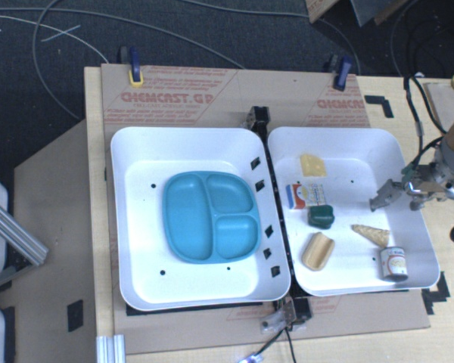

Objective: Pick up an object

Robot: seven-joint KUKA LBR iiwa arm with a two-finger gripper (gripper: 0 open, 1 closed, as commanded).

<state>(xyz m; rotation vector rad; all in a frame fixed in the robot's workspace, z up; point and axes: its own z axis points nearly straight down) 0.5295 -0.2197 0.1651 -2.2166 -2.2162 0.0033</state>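
Two white bins (129, 203) on the bench (174, 89) hold one blue plate (210, 216) and six small items; fingers (384, 197) unclear.

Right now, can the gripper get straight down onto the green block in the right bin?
Probably yes. The gripper sits at the right bin's right side. The green block lies uncovered, though a carton sits close above it and a tan piece just below, so finger room is tight.
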